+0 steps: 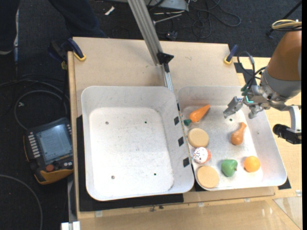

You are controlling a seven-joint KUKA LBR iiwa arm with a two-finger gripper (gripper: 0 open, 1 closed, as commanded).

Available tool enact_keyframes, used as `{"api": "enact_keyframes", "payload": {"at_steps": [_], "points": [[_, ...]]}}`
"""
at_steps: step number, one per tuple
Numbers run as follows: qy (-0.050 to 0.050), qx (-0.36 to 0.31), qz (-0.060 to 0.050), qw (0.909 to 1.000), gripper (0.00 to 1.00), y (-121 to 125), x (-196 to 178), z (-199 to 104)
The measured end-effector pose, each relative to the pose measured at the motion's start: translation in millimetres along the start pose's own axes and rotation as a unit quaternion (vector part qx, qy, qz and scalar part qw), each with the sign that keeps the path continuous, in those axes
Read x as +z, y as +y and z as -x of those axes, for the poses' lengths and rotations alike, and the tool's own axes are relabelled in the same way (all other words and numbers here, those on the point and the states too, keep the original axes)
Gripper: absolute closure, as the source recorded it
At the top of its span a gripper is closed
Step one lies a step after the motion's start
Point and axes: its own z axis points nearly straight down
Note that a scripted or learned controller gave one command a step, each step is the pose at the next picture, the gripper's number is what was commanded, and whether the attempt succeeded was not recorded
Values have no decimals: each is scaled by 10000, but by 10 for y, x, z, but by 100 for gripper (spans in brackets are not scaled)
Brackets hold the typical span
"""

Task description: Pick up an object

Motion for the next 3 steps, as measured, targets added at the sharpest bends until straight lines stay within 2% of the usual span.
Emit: {"api": "enact_keyframes", "payload": {"at_steps": [1, 2, 3], "points": [[-4, -3, 20, 10000, 0, 10, -21, 0], [3, -11, -9, 10000, 0, 5, 581, -92], [-3, 7, 7, 10000, 0, 4, 1015, -100]]}}
